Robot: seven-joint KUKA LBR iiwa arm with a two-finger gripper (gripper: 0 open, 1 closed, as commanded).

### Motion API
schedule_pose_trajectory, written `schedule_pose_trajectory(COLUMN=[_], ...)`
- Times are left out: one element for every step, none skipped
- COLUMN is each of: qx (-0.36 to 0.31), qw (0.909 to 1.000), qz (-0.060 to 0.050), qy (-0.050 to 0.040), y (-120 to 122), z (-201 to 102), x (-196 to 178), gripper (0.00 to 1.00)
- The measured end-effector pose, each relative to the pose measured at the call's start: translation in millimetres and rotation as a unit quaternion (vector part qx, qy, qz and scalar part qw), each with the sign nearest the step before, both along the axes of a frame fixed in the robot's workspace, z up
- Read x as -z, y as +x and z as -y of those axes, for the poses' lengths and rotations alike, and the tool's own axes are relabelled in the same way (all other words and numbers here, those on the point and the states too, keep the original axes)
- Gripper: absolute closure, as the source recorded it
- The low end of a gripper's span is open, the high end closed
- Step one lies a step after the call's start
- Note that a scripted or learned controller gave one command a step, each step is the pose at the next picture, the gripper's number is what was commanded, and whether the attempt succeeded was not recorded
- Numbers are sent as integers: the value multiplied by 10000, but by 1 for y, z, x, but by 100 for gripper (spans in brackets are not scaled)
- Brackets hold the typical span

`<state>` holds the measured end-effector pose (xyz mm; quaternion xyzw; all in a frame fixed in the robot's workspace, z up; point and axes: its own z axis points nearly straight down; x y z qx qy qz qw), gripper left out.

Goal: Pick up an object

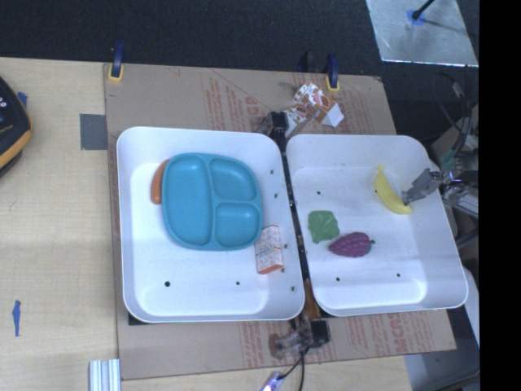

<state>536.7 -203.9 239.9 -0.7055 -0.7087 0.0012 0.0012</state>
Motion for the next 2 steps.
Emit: schedule_pose_trajectory(qx=[-7, 3], qw=[10000, 10000], qz=[-4, 9], qy=[-3, 1], y=[38, 120], z=[-19, -11], x=[149, 148], gripper=[0, 0])
